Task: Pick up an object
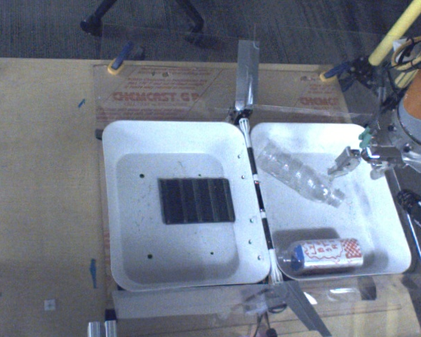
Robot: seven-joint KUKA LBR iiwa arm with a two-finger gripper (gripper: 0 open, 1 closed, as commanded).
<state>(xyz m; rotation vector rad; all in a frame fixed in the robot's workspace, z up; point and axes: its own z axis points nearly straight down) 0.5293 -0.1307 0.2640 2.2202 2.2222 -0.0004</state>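
Observation:
A clear plastic bottle (298,175) lies on its side across the middle of the right bin (379,223). A red-and-white patterned tube (328,253) with a blue cap rests along that bin's front wall. In the left bin (126,188) a dark ridged rectangular block (196,200) lies flat at the centre. My gripper (360,166) hangs over the right bin's far right side, just right of the bottle's lower end. Its fingers (342,162) are spread apart with nothing between them, and the left one is close to the bottle.
A metal divider post (246,76) stands at the back between the bins. A yellow rod (401,24) and cables sit at the back right beside the arm. Clamps (118,62) hold a clear sheet behind the bins.

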